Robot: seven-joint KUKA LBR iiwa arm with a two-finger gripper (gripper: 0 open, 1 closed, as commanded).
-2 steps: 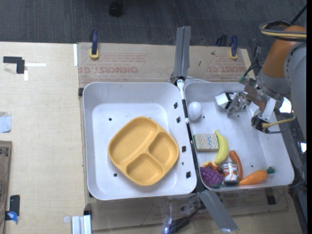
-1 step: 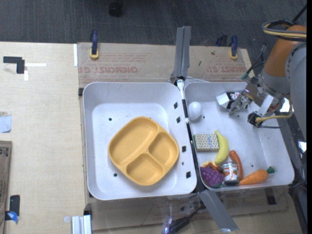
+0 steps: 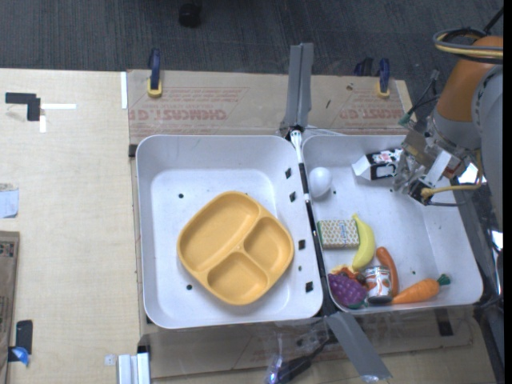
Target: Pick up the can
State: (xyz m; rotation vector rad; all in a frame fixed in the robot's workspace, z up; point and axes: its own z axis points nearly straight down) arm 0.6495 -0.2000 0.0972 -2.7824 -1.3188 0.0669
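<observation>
The can [image 3: 378, 284] is small, with a red and white label and a silvery top. It stands near the front of the right bin [image 3: 448, 238], between purple grapes [image 3: 347, 287] and a carrot [image 3: 418, 290]. My gripper [image 3: 410, 184] hangs over the far right part of that bin, well behind the can, beside a white and black box [image 3: 378, 165]. Nothing shows between its fingers, and their spread is too small to read.
The right bin also holds a white ball [image 3: 319, 181], a tan sponge block [image 3: 338, 233], a banana [image 3: 365, 243] and a red sausage [image 3: 387, 264]. A yellow divided plate [image 3: 234, 249] lies in the left bin [image 3: 160, 214]. A metal divider [image 3: 300, 94] runs between the bins.
</observation>
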